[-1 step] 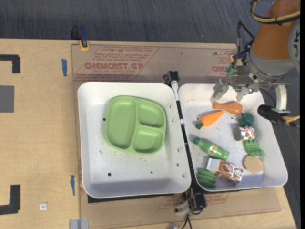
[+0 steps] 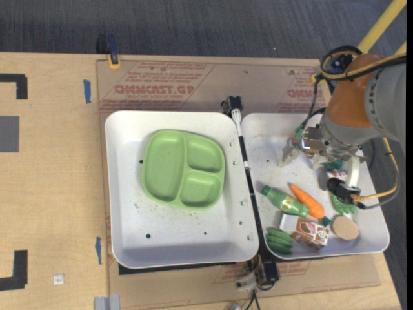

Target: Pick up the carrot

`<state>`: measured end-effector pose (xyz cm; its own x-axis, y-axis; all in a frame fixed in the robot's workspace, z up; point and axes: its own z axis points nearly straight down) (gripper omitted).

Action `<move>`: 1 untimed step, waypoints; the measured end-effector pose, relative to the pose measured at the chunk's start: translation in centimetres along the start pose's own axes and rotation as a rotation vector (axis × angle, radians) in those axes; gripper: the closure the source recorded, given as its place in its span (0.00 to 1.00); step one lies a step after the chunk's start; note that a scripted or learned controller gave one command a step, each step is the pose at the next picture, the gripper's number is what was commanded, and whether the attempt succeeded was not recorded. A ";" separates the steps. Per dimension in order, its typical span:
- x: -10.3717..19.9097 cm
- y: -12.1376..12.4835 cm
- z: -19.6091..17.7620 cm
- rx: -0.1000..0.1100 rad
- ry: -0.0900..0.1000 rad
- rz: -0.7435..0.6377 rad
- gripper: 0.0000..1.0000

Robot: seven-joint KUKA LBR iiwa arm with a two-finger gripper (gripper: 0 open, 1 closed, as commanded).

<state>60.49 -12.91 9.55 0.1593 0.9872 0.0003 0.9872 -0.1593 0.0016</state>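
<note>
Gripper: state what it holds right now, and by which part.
Nothing is held. The gripper hangs open over the right bin, nothing between its fingers. The carrot lies apart from it on the bin floor, beside the green bottle.

Bins: two white bins (image 2: 122, 173). Plates: one green divided plate (image 2: 182, 168). Carrots: one carrot (image 2: 307, 201). Bottles: one green bottle (image 2: 284, 201). Cartons: one brown carton (image 2: 309, 232). Round tan pieces: one (image 2: 345, 228).

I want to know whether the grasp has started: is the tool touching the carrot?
Apart. The camera view shows bare white bin floor between the tool and the carrot, which lies lower in the right bin.
</note>
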 end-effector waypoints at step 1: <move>0.3 -5.7 0.5 -0.015 -0.001 -0.184 0.00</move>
<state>54.92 -11.70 9.06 -0.0243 0.9997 -0.0027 0.9996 0.0244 0.0167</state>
